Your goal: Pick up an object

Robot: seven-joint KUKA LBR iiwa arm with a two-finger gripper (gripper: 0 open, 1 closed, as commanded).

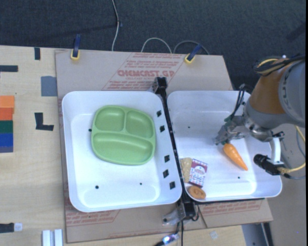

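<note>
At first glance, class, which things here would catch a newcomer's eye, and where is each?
The green divided plate lies in the left bin. In the right bin, an orange carrot lies just below the arm's gripper. A small red packet sits near that bin's lower left corner.

bins point(74, 137): white
divided plate point(124, 135): pale green
carrot point(235, 156): orange
small packet point(197, 172): red and white, print unreadable
cookie point(197, 192): golden brown
cardboard sheet point(138, 70): tan, red lettering
blocks at 9 o'clock point(2, 124): purple, orange, green, blue
</note>
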